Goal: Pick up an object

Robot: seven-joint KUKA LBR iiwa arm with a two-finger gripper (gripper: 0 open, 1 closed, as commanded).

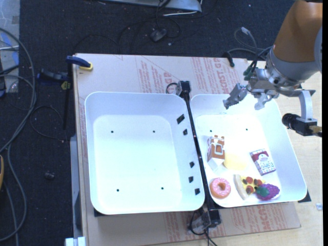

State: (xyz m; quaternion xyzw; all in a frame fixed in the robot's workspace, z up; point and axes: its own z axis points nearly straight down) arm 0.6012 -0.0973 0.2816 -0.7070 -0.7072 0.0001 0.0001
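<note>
Above the far end of the right bin [292, 152], the gripper [247, 97] is held up in the air on the grey and orange arm [294, 35]. Its two fingers are seen spread apart, and nothing is held between them. All the things to pick up are found lower down, well apart from the gripper, at the near end of that bin. A small orange and white carton [216, 148] is seen closest to the gripper, touching a yellow block [236, 161]. A red packet [262, 162] lies beside them. Farther off, a pink donut [221, 187], a banana [240, 187] and purple grapes [267, 191] are lined up. The left bin [92, 137] is set on the bench [128, 70], on the other side.
</note>
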